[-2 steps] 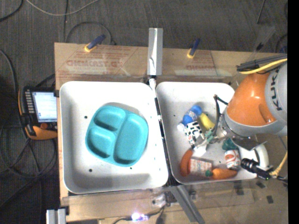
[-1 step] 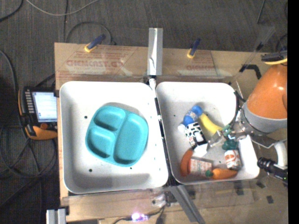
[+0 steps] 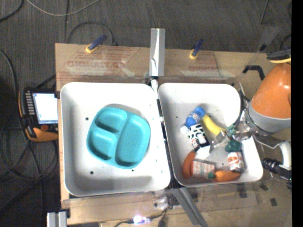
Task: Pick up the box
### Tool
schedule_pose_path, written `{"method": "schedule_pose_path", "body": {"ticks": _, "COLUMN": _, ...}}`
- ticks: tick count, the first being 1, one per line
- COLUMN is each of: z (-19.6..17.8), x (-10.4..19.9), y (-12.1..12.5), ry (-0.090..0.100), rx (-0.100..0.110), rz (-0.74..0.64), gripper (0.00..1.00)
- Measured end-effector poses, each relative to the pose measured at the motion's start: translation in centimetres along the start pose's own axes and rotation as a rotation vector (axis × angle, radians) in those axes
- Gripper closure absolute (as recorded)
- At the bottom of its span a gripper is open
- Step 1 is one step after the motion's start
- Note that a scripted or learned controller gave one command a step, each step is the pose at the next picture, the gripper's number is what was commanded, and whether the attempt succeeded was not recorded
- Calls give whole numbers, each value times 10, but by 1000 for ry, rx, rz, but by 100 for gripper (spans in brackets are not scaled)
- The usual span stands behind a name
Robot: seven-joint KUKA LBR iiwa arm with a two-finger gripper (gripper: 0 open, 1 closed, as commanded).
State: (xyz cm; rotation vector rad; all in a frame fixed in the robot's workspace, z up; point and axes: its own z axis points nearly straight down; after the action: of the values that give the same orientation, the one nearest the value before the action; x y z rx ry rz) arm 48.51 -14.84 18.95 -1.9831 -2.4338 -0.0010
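While the grey arm (image 3: 272, 103) with its orange band reaches in from the right, its hand (image 3: 226, 137) hangs low over the right bin (image 3: 236, 96), in among the clutter near that bin's right wall; whether it is spread or pressed together cannot be told from here. The box (image 3: 198, 135), a small white one with dark print, lies near the middle of the right bin, just left of the hand and touching a yellow banana-like piece (image 3: 211, 125) and a blue-capped bottle (image 3: 194, 116). Nearer the front wall lie an orange carrot (image 3: 226, 176), a reddish curved item (image 3: 188, 163) and a small can (image 3: 235, 161). The left bin (image 3: 71, 126) holds a teal divided tray (image 3: 119, 136), well apart from the hand. Both bins sit side by side on the surface (image 3: 109, 63).
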Motion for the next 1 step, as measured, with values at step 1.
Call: {"method": "schedule_pose_path", "body": {"ticks": 1, "z": -8, "x": 0, "y": 1, "ry": 1, "rx": 0, "rz": -1, "gripper": 100}}
